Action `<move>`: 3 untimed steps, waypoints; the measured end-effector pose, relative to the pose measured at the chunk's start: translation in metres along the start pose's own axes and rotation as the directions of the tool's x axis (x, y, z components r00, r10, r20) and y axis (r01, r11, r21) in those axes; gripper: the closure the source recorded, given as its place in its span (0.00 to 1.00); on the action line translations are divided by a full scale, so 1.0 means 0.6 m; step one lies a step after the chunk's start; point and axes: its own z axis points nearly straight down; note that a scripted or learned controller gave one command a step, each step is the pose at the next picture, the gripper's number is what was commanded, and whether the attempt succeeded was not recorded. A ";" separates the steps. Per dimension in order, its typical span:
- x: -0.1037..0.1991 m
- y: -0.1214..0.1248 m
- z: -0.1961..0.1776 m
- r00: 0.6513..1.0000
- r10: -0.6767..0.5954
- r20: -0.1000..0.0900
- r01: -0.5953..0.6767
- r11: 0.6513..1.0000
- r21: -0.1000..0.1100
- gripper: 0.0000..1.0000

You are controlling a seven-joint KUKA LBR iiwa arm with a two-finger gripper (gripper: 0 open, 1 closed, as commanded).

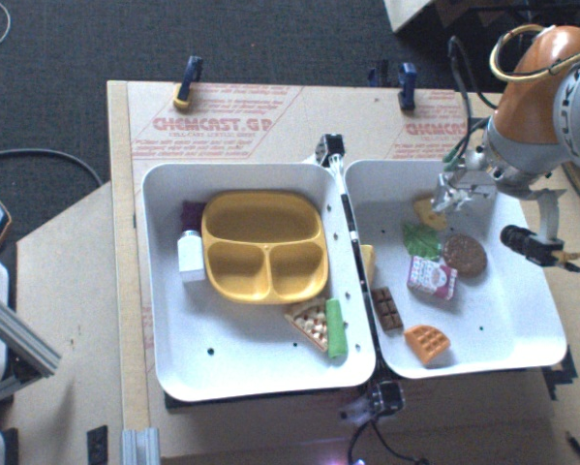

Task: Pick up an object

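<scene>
My gripper (451, 199) hangs over the far part of the right bin (522, 342), right above a small yellow item (427, 213). Whether anything sits between its tips is not visible. Just in front of it lie a green leafy piece (422, 241), a round brown patty (465, 256) and a pink and white packet (431, 277). Nearer the front of that bin are a brown chocolate bar (386, 309) and an orange waffle (426, 343).
The left bin (164, 289) holds a yellow divided plate (265, 245), a white bottle (191, 256), a purple item (193, 211), a cracker slice (311, 324) and a green stick (335, 328). A yellow wedge (367, 259) leans at the divider. Clamps (187, 82) grip the board's far edge.
</scene>
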 end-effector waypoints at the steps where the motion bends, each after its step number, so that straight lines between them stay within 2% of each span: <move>1: -0.005 0.011 -0.075 1.000 0.000 0.000 0.000 1.000 -0.001 1.00; 2: -0.005 0.014 -0.139 1.000 0.000 0.000 0.000 1.000 0.000 1.00; 3: 0.079 -0.023 -0.156 1.000 -0.004 -0.004 0.004 1.000 0.008 1.00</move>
